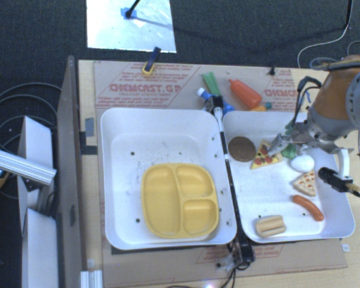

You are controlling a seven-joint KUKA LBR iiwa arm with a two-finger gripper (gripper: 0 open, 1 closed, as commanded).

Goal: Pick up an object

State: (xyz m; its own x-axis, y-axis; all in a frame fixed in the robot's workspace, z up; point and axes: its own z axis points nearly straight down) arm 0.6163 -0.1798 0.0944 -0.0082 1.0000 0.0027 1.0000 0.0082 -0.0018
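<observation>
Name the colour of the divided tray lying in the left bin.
Yellow: the divided tray shows plainly in the camera view, lying in the left bin.

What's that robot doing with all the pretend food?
The robot arm is reaching in from the right over the right bin, which holds toy food. Its gripper hangs close above a pizza slice, near a brown patty and a white egg. It isn't visibly holding anything. A yellow divided plate sits in the left bin.
</observation>
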